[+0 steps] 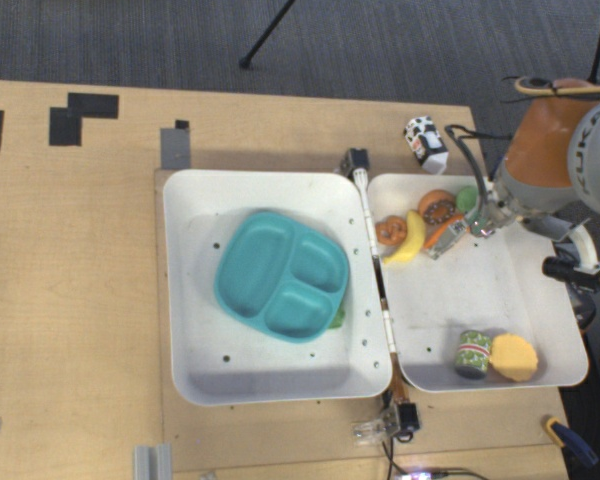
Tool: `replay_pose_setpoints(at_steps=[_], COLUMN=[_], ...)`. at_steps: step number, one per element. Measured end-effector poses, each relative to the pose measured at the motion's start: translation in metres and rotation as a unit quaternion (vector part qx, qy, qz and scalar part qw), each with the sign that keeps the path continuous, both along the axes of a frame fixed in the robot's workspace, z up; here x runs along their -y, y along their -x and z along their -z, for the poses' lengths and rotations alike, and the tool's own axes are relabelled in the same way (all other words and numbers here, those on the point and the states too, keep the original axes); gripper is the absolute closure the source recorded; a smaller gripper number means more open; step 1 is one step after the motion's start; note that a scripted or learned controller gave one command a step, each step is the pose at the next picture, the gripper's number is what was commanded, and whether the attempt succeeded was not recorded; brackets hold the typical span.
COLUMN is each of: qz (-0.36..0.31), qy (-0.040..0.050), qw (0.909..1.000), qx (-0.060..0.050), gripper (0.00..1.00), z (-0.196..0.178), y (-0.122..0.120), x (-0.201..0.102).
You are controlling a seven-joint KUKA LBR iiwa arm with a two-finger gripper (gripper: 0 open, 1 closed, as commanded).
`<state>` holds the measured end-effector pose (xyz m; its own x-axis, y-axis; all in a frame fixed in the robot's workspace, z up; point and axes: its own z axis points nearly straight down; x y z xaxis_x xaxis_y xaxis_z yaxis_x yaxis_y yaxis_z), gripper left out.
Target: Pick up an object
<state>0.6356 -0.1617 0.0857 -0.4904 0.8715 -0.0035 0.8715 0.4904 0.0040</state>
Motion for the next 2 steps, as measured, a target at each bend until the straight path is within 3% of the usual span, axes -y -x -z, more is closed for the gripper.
replay_pose_setpoints(at_steps=[1,2], qz=[-0.067,0.063], qy=[0.0019,0.0009], qw=[0.9976,0.9980], qx=[-0.020,-0.009], gripper=[0.00,0.00], z=[0.000,0.001], y=[-0.016,-0.019], x=[-0.045,-0.067])
